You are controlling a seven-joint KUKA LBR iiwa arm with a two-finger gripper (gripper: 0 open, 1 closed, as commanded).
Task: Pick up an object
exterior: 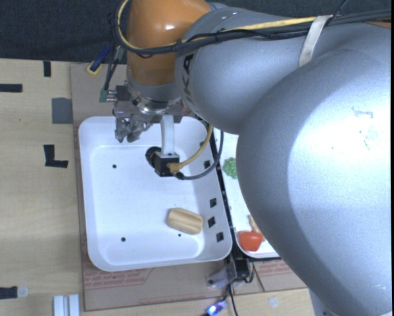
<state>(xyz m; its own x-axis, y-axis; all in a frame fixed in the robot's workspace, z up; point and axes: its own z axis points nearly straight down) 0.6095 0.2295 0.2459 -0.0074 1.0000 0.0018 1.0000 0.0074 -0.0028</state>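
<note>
A small tan, loaf-shaped object [185,220] lay on its side on the floor of the left white bin [101,196], toward the near right corner and apart from the walls. The pincer [132,131] hung above the bin's far edge, well apart from the object, with nothing seen between its tips; whether it was released or clenched could not be told from this slanted overhead view. A black fitting with a yellowish cable [162,161] dangled below the wrist, over the bin floor. The grey arm [302,137] with its orange band [158,25] filled the right side, covering most of the right bin [239,203], where a green item [230,168] and a red-orange item [250,241] peeked out. Judging from this, a descent here would likely close on bare plastic, and the rounded object might roll away if nudged off-centre.
</note>
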